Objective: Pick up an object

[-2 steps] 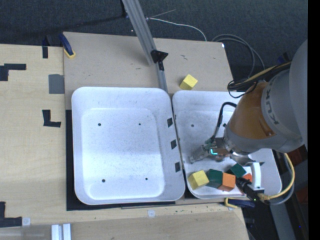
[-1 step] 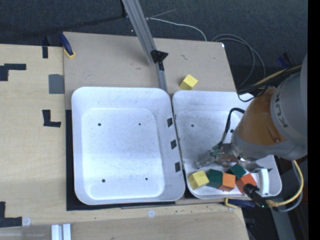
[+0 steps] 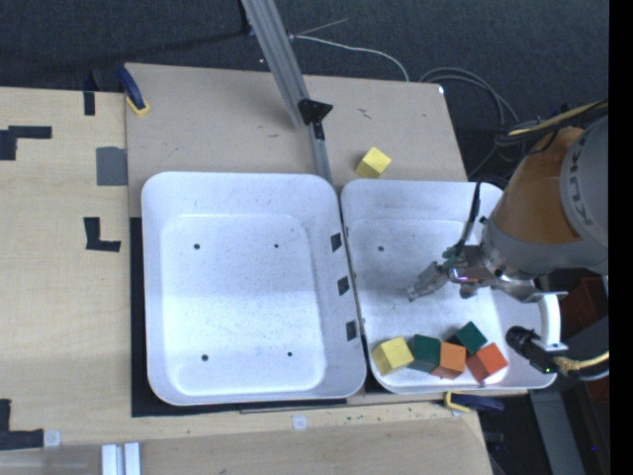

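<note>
Several small blocks lie along the near edge of the right bin point(image 3: 396, 206): a yellow block point(image 3: 393, 353), a dark green block point(image 3: 425, 349), an orange block point(image 3: 452, 358), a second green block point(image 3: 471, 336) and a red-orange block point(image 3: 488, 362). My gripper point(image 3: 427, 282) hangs over the middle of that bin, up and to the left of the blocks, pointing left. Nothing shows between its fingers. The grey arm with its orange band point(image 3: 539, 206) reaches in from the right.
The left bin point(image 3: 237, 285) sits beside the right one. Another yellow block point(image 3: 374, 162) lies on the bench behind the bins. A grey metal pole point(image 3: 282, 52) slants down to the bins' shared back corner. Cables run at the right.
</note>
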You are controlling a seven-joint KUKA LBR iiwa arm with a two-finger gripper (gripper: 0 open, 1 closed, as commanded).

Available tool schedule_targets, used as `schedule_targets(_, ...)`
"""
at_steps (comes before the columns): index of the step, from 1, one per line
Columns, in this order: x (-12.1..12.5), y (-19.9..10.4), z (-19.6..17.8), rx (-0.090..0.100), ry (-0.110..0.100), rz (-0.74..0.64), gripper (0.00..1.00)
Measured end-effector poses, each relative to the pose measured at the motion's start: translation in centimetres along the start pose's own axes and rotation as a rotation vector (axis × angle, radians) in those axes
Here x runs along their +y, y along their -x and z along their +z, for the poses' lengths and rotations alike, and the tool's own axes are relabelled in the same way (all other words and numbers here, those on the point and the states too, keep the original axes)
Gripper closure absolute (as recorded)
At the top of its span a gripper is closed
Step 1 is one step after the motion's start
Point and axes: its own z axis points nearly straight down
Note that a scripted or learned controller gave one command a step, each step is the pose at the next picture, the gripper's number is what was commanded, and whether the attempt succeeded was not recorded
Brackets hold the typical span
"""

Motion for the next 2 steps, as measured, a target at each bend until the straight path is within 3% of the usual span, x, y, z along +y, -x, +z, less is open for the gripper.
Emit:
schedule_targets(1,-2.18,-0.24,5.89,0.004,-0.012,0.001,0.0)
schedule_targets(2,-2.0,-0.24,5.61,0.003,-0.007,0.0,0.0)
